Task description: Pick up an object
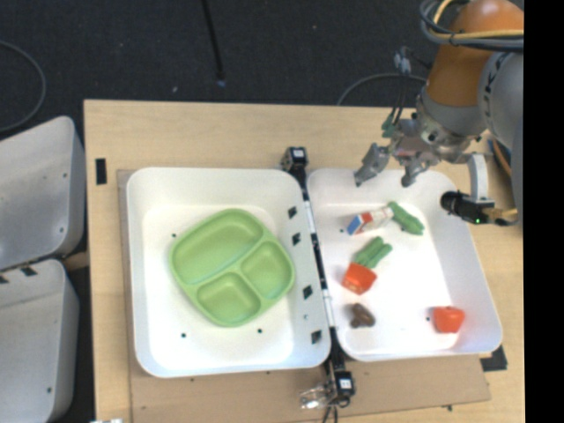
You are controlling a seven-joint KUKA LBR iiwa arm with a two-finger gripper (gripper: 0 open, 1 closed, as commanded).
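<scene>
Trouble would likely come from crowding: the gripper point(389, 171), spread wide and holding nothing, hovers at the far edge of the right bin point(467, 254), and just below it a small tube point(367, 220) touches a green piece point(406, 218), so a descent could nudge both. Further below lie a carrot-like toy point(365, 266), a brown lump point(361, 316) and an orange-red block point(448, 319). What the small items really are is hard to tell; the arm's upper part is cut off.

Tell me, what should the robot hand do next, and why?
Probably drop straight down toward the green and white toy. The hand hangs open above the right bin's far edge with nothing between its fingers, and that toy lies closest below it.
</scene>
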